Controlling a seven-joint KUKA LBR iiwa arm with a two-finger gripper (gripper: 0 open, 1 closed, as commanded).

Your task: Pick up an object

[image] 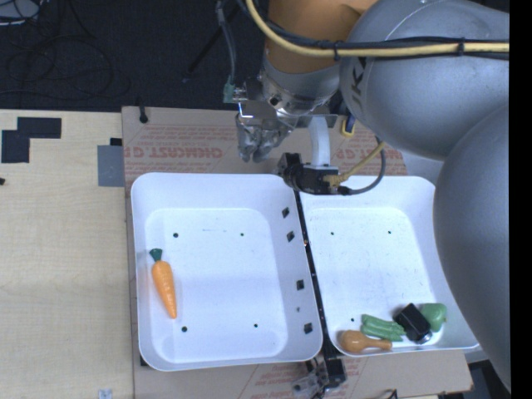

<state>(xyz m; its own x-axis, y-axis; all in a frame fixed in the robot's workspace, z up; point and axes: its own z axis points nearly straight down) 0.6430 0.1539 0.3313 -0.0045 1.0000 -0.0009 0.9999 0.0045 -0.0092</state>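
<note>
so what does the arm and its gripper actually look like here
The arm is bulky, rounded and smooth grey, with an orange band above the wrist. Yellow cables loop across the band and along the grey shell, beside thinner dark ones. The wrist narrows to a metallic silver collar, and the gripper below is small, grey metal.

- Orange carrot with green top, lying lengthwise at the frame's lower left.
- Green pod, black block, green piece, tan gourd-shaped toy, clustered lower right.
</note>
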